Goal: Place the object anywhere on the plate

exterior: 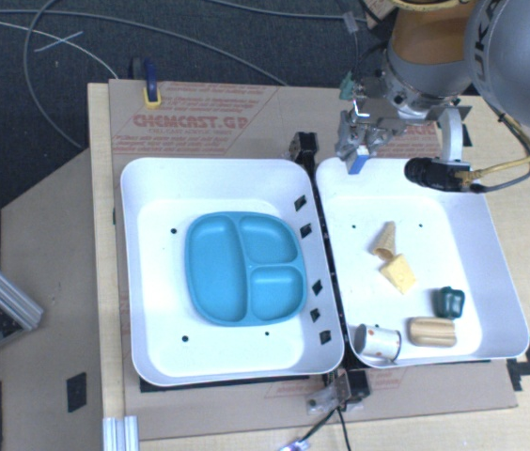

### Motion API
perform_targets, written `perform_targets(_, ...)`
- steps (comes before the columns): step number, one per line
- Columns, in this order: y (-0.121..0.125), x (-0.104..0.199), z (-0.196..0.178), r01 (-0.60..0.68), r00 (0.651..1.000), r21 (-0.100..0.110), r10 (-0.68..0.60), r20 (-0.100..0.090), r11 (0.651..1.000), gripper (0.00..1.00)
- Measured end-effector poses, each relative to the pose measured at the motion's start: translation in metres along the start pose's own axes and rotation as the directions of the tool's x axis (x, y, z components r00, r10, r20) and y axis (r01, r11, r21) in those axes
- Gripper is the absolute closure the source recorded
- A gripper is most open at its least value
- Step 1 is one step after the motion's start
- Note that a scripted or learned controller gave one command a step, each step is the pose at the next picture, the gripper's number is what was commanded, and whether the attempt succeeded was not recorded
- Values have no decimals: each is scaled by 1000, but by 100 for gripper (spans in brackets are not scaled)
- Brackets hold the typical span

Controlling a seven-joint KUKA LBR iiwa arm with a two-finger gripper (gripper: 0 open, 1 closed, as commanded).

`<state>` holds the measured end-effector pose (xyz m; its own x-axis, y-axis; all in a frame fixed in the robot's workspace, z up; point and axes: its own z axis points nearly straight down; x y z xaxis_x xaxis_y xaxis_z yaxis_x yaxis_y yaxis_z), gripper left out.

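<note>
Five loose items lie in the right bin (491, 252) below the hand (357, 153), which hovers over the bin's far edge; its grip I cannot tell. The blue divided plate (244, 268) waits down-left, bare
</note>
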<state>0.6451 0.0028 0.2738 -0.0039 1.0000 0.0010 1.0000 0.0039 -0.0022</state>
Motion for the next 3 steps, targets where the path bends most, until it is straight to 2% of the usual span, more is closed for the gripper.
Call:
perform_targets(1,0,42,19,-1,1000,2,1,0,1000,100)
perform_targets(2,-14,97,29,0,1000,2,0,0,1000,100)
perform_targets(3,-13,94,29,-3,1000,1,3,0,1000,0)
